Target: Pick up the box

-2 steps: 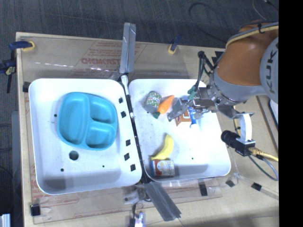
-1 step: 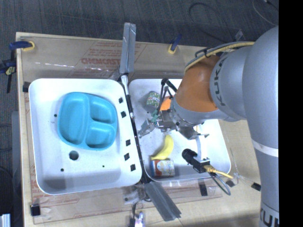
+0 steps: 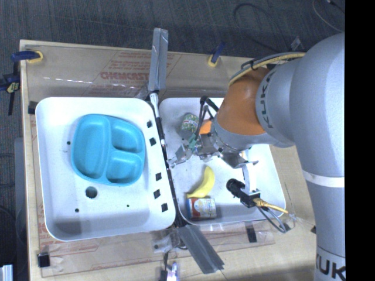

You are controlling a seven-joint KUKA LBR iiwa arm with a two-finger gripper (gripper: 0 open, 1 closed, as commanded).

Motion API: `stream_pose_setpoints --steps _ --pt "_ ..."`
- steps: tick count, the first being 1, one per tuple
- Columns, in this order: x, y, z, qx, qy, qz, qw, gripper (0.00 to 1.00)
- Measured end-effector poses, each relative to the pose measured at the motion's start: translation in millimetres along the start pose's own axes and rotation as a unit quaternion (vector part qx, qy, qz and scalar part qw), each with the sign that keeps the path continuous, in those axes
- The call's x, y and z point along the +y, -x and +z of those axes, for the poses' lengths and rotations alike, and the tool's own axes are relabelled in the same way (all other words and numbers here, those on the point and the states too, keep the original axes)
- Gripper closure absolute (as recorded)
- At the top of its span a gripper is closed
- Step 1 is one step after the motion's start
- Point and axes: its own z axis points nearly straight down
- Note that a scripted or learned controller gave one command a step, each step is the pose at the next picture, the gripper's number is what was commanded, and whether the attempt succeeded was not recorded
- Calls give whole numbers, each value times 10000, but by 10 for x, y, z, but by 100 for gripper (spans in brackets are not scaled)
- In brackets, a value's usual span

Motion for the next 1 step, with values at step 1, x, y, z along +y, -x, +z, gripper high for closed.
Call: stream_pose_setpoints --steps 1 --pt "241 30 38 4 -80 -755 9971 0"
